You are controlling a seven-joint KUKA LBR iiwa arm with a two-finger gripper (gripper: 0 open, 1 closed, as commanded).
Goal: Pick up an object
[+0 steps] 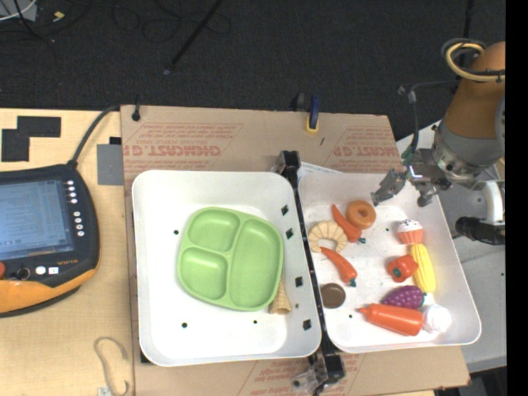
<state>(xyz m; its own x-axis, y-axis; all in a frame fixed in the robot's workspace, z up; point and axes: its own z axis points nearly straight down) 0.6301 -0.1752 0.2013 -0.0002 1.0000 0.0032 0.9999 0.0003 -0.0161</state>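
Observation:
My gripper hovers over the far right corner of the right bin, open, with nothing between its fingers. Below and left of it lie an orange donut and a red chili. A small cupcake sits just below the gripper. Further toward the front are a yellow corn cob, a red pepper, purple grapes, an orange-red bottle, a brown disc, a second red chili and a tan croissant.
The left bin holds a green divided plate and a waffle cone by its right wall. A divider runs between the bins. A control pendant lies on the bench at far left.

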